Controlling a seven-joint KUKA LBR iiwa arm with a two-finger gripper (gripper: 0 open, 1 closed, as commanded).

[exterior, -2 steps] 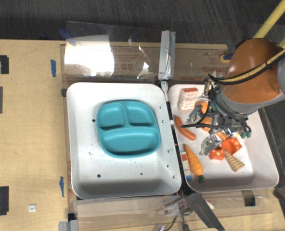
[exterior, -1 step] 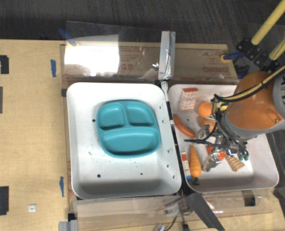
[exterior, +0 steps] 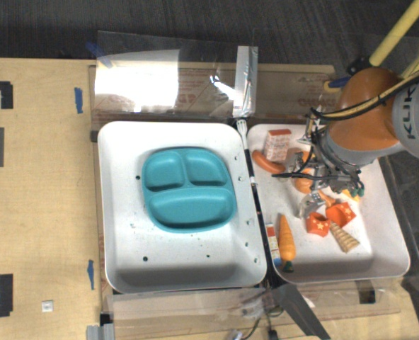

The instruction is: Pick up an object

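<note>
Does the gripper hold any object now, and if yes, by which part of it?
It cannot be told. The gripper is low in the right bin among orange toy pieces, but nothing shows clearly between its fingers.

The claw [exterior: 316, 202] hangs low inside the right bin [exterior: 390, 250], its arm [exterior: 369, 115] coming in from the right with the orange band just above it. Directly beside the claw, to its right, lie orange-red blocks [exterior: 333, 217], and just below those a ridged tan cone [exterior: 347, 241]. Below-left of the claw a toy carrot [exterior: 287, 239] lies lengthwise. Above-left sit a small carton [exterior: 277, 146] and a toy sausage [exterior: 267, 164]. Far to the claw's left, the left bin [exterior: 117, 190] holds a teal divided plate [exterior: 188, 188].
</note>
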